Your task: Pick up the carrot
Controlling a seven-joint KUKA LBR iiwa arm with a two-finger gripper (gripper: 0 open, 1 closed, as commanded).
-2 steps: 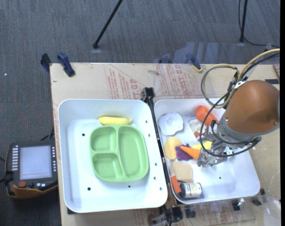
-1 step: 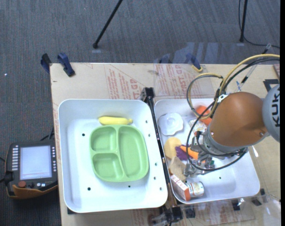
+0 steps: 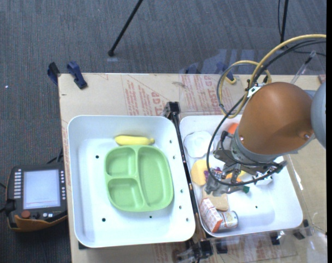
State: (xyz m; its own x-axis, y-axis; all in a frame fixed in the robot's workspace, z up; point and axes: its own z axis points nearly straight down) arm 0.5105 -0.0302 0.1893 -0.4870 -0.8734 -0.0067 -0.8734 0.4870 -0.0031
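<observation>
- On the bench we see the right bin, the gripper low inside it.
- An orange bit, perhaps the carrot, lies beyond the gripper, partly hidden.
- We cannot tell its grip.

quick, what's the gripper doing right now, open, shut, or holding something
Gripper: low over the right bin; open or shut cannot be told, and no carrot shows in its grasp.

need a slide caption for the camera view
KUKA arm reaching into the right bin of cluttered items; green divided plate and banana in the left bin.
</observation>
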